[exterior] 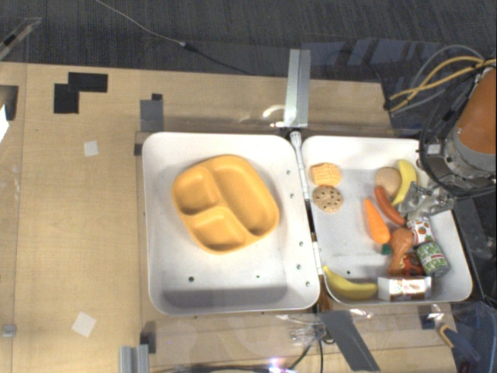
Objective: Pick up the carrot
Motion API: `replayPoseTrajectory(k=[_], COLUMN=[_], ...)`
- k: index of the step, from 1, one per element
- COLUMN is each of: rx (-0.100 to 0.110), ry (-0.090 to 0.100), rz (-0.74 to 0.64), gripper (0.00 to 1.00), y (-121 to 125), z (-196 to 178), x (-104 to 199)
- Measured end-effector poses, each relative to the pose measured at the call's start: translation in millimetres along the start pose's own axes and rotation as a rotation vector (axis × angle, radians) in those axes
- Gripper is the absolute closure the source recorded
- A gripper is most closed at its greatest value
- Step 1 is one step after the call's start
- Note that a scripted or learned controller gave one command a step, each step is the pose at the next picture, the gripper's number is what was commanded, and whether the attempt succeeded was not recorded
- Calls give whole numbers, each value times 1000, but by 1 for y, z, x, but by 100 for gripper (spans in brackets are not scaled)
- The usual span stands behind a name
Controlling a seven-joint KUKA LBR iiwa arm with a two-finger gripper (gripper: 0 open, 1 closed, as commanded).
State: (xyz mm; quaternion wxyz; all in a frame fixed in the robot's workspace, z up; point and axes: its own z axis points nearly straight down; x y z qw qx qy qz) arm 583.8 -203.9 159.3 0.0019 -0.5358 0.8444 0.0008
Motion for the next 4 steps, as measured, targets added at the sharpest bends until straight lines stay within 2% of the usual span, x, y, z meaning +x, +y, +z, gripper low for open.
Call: replayPoseTrajectory(k=[1, 2, 3, 4], rx=[4, 10, 18, 10], ry=[0, -1, -5, -4], rz=[1, -36, -42, 208], gripper=[0, 0, 100, 100], y=[-1, 43, 41, 58], z=[-2, 70, 58, -13], x=[0, -18, -21, -73])
